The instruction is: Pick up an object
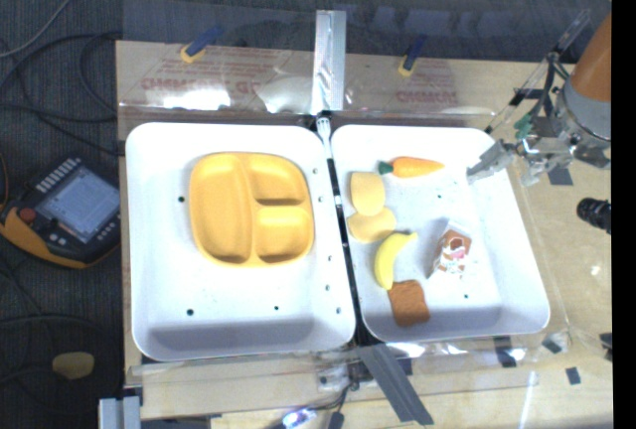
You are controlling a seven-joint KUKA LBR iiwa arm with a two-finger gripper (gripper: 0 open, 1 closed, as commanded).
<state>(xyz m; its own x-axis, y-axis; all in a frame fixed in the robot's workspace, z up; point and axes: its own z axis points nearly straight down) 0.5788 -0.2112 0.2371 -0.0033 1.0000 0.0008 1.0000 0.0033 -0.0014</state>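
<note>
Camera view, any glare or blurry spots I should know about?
Camera view: glare whitens the clear plastic sheet behind the bins and the bench's front edge; the gripper at the right looks soft, its detail hard to read; the carrot and banana are fairly clear, casting weak shadows.

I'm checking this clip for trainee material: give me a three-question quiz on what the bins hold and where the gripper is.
1. True or false: the yellow divided tray lies in the right bin.
2. Which item lies nearest the gripper? A) brown block B) carrot C) banana
3. Fill in: the brown block sits just below the ____.

Key
1. False: it lies in the left bin.
2. B: the carrot, at the far end of the right bin.
3. banana
</note>
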